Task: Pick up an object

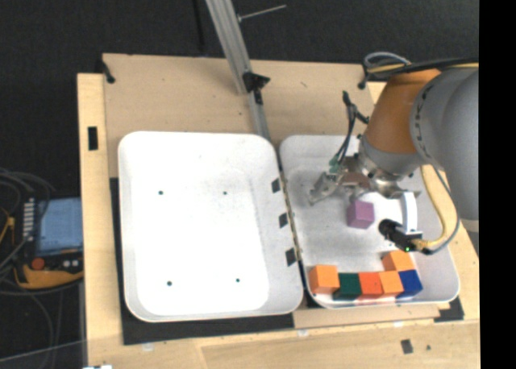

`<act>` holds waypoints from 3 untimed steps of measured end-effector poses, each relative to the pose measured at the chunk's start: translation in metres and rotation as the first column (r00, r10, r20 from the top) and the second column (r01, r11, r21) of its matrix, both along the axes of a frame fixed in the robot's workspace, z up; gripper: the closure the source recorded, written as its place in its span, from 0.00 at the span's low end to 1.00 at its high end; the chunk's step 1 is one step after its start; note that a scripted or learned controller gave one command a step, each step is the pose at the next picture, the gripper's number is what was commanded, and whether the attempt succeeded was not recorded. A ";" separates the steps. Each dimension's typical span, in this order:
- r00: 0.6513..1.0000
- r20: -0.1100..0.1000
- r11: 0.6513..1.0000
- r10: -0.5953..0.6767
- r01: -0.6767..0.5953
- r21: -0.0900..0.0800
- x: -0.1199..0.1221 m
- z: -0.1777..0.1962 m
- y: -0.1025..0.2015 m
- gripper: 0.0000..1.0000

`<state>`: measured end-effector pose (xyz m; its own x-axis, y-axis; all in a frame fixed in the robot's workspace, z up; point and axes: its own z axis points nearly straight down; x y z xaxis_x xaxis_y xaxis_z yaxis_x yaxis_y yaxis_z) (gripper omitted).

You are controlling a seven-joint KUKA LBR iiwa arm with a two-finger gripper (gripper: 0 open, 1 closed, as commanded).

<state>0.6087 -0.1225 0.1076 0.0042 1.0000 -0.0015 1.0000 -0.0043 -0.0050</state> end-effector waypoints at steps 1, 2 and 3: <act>1.000 0.009 1.000 -0.007 0.007 0.003 0.003 0.014 0.000 1.00; 1.000 0.011 1.000 0.009 -0.009 0.001 0.012 0.062 0.002 1.00; 1.000 0.012 1.000 0.008 -0.008 0.001 0.013 0.116 0.001 1.00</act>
<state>0.6219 -0.1219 0.2240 -0.0036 1.0000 -0.0009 1.0000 0.0036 0.0074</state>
